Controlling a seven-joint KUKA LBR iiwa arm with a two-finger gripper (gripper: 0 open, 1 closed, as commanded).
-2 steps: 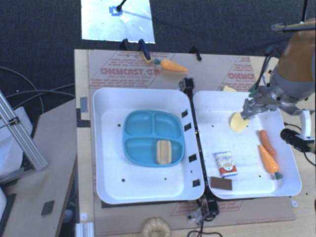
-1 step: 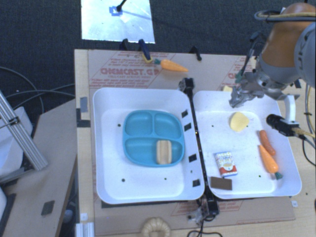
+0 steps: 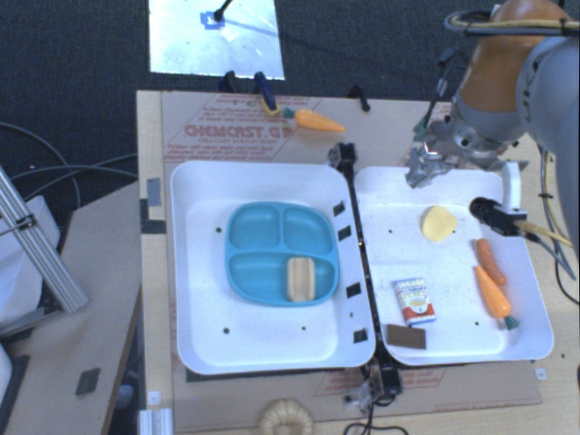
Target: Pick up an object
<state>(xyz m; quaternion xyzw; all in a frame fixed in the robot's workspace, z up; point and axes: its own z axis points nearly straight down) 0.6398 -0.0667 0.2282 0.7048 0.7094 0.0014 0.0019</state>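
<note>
At the near edge of the table (image 3: pixel 154 333), a pale ring-shaped piece (image 3: pixel 288 417) lies outside the right bin (image 3: pixel 536 338), off its near left corner. Inside the right bin, a flat brown block (image 3: pixel 405 336) rests against the near wall, and a small red and white carton (image 3: pixel 415 299) lies just beyond it. Toward the bin's right wall lie two orange carrots: the larger carrot (image 3: pixel 494 294) with its green tip pointing to the near side, and the smaller carrot (image 3: pixel 489 259) just past it, the two close together or touching. A soft yellow round piece (image 3: pixel 439 223) lies farther in, near the bin's middle. To the left of the right bin, the left bin (image 3: pixel 195 243) holds a blue divided plate (image 3: pixel 258 229) with a tan bread slice (image 3: pixel 301 279) in its near right compartment. The gripper (image 3: pixel 424 172) hangs over the far left corner of the right bin, apart from the yellow piece; whether it is spread or closed I cannot tell. Beyond the right bin's far left corner, a third carrot (image 3: pixel 317 120) lies on the table.
</note>
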